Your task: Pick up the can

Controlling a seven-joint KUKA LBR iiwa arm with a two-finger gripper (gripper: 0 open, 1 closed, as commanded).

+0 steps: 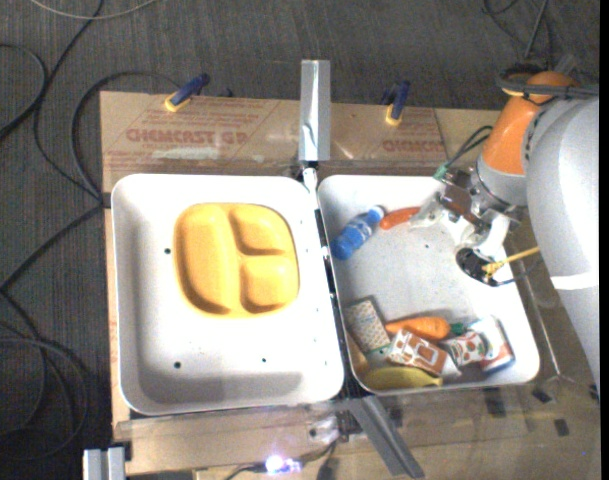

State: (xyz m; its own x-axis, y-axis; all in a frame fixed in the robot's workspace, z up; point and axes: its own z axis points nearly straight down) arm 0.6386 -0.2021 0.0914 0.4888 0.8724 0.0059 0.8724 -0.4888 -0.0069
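- Nearest, along the front edge of the right bin [532, 363], lay a cluster of things: the can [481, 349] on its side in the front right corner, red and white label up, with a small printed box [418, 351] just beside it on the left, a carrot [424, 327] touching the box's far side, a yellow banana [402, 376] against the front wall, and a patterned packet [367, 323] further left.
- Beside it, the left bin [144, 298] held a yellow divided tray [237, 257] lying flat near its middle.
- Further back in the right bin, a blue bottle [356, 233] lay tilted near the left wall, an orange piece [399, 217] just beyond its cap.
- At the far right, the arm [569, 183] reached over the bin's rim; the end effector [462, 204] hung above the far right part, well apart from the can. Whether it was apart or together could not be told.
- Farthest, two clamps [187, 92] sat on the bench [224, 138] behind the bins.
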